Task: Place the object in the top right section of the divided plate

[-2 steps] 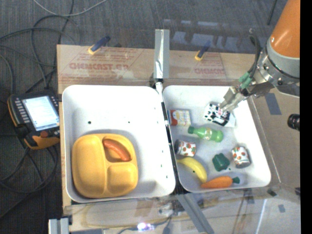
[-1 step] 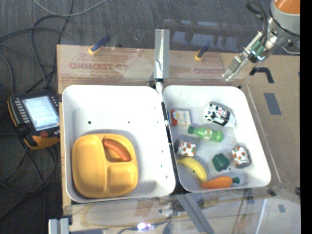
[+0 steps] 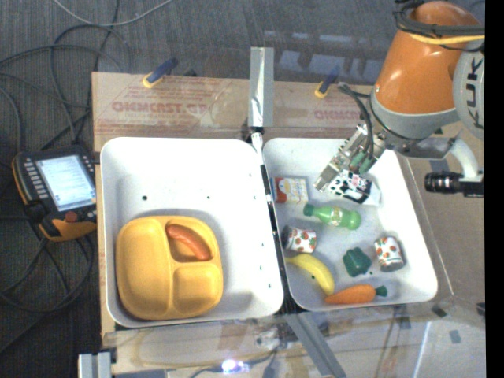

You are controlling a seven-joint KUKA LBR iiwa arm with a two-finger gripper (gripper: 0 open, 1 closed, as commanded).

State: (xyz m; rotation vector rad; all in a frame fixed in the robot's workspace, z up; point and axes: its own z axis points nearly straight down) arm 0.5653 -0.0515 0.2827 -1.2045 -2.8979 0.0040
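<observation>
A: Two questions. Plate?
B: Yellow plate (image 3: pixel 140 278), in the left bin (image 3: pixel 130 164).
A: Sausage?
B: Lying tilted in the plate's top right section: sausage (image 3: pixel 189 242).
A: Gripper?
B: Gripper (image 3: pixel 345 164) over the right bin (image 3: pixel 413 242), just above a spotted box (image 3: pixel 352 187), near a green bottle (image 3: pixel 335 216). Wide or narrow: cannot tell.

We see even, bright overhead light; the white bins (image 3: pixel 236 152) wash out slightly (soft shadows inside their walls), and the whole frame looks mildly soft and grainy.
</observation>
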